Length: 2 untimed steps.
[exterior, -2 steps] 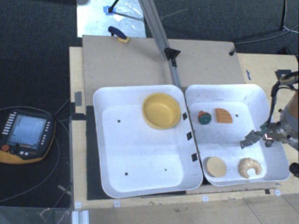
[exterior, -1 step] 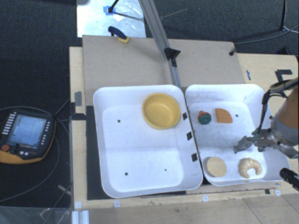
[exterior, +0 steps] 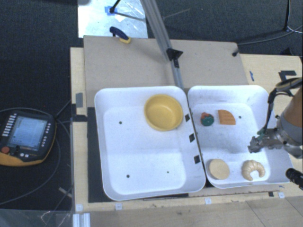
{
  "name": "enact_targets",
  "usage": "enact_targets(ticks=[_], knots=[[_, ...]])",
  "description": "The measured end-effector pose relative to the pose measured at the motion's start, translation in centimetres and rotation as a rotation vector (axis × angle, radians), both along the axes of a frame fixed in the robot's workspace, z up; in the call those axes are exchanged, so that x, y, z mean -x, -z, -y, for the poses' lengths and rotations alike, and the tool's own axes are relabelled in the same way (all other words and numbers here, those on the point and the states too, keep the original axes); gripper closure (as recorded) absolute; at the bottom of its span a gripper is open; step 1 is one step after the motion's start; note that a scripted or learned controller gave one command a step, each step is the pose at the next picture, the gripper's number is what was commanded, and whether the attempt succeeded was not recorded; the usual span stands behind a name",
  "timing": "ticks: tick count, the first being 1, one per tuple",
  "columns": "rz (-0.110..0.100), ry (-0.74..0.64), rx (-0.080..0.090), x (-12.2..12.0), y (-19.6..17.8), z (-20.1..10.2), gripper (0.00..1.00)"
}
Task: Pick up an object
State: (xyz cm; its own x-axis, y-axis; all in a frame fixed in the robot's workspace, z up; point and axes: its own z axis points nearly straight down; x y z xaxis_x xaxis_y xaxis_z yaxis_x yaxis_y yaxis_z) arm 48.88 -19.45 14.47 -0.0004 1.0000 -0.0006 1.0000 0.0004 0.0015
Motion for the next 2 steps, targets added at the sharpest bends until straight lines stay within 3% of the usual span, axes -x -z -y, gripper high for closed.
enact_targets(ticks=[1, 2], knots=[[0.004, -0.001, 0.001, -0.3, -6.0, -0.7, 1.0], [0.002, 0.0, 0.0, -0.4, -8.9, -0.7, 1.0]])
